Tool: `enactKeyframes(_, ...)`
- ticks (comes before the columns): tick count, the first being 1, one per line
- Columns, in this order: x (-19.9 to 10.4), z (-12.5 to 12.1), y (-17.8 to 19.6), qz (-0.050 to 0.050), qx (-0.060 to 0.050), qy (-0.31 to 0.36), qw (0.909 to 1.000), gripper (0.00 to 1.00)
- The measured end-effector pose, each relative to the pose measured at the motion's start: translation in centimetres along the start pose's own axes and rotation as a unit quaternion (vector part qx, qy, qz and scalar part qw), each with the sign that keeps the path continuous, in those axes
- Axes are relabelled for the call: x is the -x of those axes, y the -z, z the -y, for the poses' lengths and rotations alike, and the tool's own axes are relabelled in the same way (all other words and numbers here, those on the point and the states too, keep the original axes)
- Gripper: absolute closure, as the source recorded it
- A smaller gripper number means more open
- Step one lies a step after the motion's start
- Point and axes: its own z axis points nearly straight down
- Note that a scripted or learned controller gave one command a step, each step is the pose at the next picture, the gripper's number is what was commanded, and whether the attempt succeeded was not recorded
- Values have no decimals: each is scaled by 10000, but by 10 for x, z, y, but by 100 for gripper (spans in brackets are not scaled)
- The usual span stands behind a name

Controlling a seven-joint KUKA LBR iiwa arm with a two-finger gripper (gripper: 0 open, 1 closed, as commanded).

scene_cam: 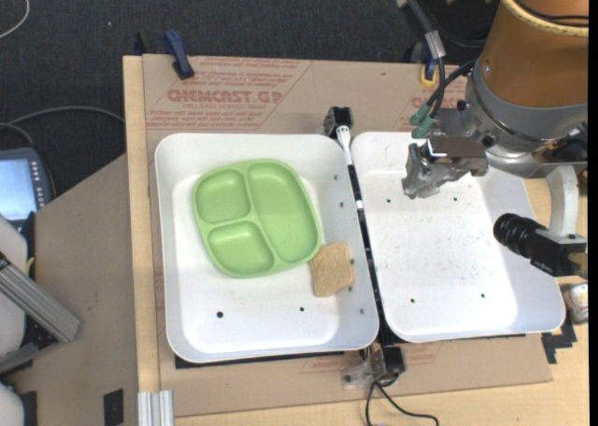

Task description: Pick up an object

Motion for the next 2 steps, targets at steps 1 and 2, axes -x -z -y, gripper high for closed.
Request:
enactKeyframes(1, -58, -1, 13, -4, 58, 5, 10000, 100)
enactKeyframes(2, -28, -1, 54, 0, 71, -49, 10000, 100)
